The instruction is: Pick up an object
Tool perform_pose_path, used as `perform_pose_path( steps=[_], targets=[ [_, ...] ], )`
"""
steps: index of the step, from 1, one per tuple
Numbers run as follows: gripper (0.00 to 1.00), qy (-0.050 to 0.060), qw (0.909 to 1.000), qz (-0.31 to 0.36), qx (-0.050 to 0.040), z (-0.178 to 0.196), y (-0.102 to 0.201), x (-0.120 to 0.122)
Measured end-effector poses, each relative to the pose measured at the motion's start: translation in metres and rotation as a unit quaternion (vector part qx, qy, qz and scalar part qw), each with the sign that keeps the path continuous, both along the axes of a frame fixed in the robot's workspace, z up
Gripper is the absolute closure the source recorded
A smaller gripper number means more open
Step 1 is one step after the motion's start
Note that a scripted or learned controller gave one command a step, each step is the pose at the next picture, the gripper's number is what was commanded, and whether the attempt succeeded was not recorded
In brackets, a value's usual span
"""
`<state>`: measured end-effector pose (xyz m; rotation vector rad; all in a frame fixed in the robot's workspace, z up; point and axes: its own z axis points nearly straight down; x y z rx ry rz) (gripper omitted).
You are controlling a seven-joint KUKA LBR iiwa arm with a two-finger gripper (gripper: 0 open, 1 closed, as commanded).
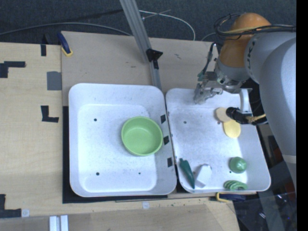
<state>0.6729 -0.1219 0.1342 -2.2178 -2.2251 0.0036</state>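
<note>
At the near edge of the right bin (202,141) lies a flat green ridged piece (235,185), in the near right corner. Left of it, along the same edge, a white block (204,173) sits just beside a dark green pod (186,173). A green ball (237,164) rests a little farther back, near the right wall.

In the left bin (73,129), a green bowl (142,136) stands upright toward the side next to the right bin.

Farther back in the right bin, a yellow piece (232,129) lies by the right wall, touching or overlapping a cream disc (220,113) just behind it.

The pincer (204,95) hangs over the far left corner of the right bin. Whether it is open or closed cannot be told, and nothing is visibly gripped. The cream disc is the closest thing to it, just to its right and nearer; the ball, block and pod lie well apart from it. Beyond the bins the desk (110,61) runs on.
</note>
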Motion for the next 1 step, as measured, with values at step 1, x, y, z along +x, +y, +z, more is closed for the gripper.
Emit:
perform_pose_path(
  steps=[1],
  targets=[
    [1.00, -0.004, 1.0000, -0.001, 0.0001, 0.0590, -0.0065, 0.0066]
  ],
)
